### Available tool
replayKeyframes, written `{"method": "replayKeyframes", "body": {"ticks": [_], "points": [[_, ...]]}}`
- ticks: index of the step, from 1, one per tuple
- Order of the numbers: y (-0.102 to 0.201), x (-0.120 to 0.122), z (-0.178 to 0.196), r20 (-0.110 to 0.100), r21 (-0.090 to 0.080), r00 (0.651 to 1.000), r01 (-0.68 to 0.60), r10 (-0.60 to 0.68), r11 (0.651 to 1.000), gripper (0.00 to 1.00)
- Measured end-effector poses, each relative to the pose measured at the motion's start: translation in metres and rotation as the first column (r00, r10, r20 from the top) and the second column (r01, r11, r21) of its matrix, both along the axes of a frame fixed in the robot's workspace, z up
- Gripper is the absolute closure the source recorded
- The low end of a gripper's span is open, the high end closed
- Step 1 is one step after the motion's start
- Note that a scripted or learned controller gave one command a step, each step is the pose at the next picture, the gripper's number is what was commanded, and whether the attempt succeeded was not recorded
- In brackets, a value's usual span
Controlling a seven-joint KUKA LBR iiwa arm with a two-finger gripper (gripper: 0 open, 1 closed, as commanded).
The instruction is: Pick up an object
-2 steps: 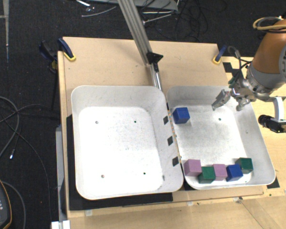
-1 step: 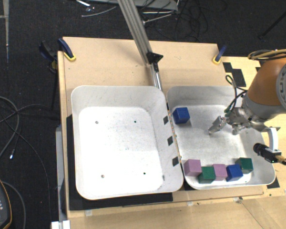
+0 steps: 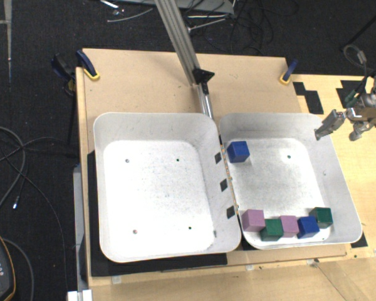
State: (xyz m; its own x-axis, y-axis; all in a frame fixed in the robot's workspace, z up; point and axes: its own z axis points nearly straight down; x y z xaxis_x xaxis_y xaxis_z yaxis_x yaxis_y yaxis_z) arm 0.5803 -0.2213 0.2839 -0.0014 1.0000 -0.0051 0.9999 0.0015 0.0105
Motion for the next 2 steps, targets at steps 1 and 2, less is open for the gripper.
{"method": "replayKeyframes", "body": {"ticks": [1,2], "points": [[0.0128,0.0607,0.2068,0.0,0.001,1.0,-0.003,0.003,1.0,0.0],[0.0126,0.0599,0.202,-0.009,0.004,1.0,-0.001,0.001,1.0,0.0]]}}
